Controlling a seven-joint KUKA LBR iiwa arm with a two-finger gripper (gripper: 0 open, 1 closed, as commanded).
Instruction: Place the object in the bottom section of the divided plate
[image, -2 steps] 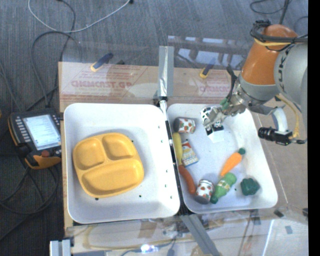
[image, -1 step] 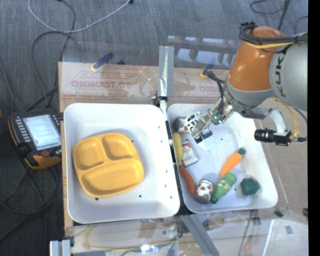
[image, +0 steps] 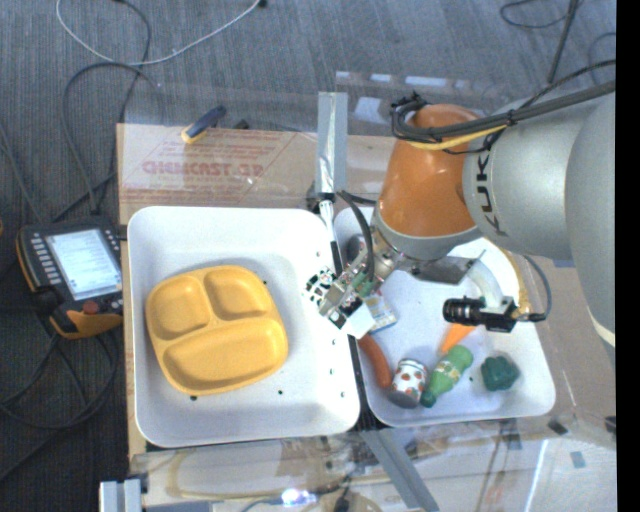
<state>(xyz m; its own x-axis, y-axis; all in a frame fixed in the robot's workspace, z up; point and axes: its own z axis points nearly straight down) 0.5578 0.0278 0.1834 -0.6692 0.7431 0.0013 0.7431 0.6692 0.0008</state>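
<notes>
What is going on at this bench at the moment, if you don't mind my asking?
A grey KUKA arm with an orange band reaches in over the two white bins. Its gripper hangs near the divider between them. The yellow three-section divided plate sits in the left bin. A carrot-like orange stick, a green bottle and a dark green lump lie in the right bin.

you're looking at a robotics lab. the grey carpet floor (image: 250, 50) is strewn with loose cables (image: 100, 60), a teach pendant (image: 72, 268) with a lit screen lies beside the bench, and a flattened cardboard sheet (image: 215, 175) sits under the two white bins (image: 240, 410). the big industrial kuka arm (image: 520, 170) over toy food (image: 445, 372) confirms a test setup.
</notes>
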